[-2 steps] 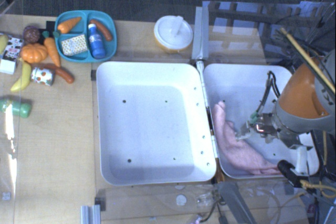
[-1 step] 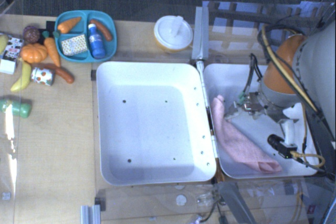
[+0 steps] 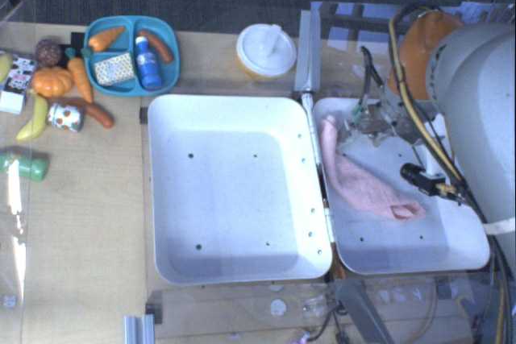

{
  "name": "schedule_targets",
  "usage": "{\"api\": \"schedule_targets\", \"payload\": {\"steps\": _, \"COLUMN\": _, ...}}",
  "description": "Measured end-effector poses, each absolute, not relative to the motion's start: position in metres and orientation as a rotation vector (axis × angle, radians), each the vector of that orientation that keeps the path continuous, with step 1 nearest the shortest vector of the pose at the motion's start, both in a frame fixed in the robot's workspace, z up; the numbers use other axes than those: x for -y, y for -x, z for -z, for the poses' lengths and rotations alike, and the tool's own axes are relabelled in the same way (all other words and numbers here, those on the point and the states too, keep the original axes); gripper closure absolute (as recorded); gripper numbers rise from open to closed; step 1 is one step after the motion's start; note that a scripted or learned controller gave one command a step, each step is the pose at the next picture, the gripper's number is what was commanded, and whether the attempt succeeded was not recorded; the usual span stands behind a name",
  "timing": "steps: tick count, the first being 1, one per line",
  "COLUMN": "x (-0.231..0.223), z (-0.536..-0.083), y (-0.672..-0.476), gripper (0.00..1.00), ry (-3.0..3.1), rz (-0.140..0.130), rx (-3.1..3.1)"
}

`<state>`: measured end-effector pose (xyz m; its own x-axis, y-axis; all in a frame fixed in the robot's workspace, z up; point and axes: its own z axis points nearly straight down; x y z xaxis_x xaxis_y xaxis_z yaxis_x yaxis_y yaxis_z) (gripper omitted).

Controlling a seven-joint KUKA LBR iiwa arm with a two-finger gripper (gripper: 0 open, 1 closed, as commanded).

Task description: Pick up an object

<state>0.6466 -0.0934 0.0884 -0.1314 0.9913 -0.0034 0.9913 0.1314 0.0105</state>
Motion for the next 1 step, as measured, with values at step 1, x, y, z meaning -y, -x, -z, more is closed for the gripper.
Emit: {"api": "schedule_targets", "payload": {"steps": 1, "x": 0.1206, "z": -0.0901, "y": -0.5593, "gripper": 0.0, "ry": -1.891, "rz": -0.008, "rx": -2.495}}
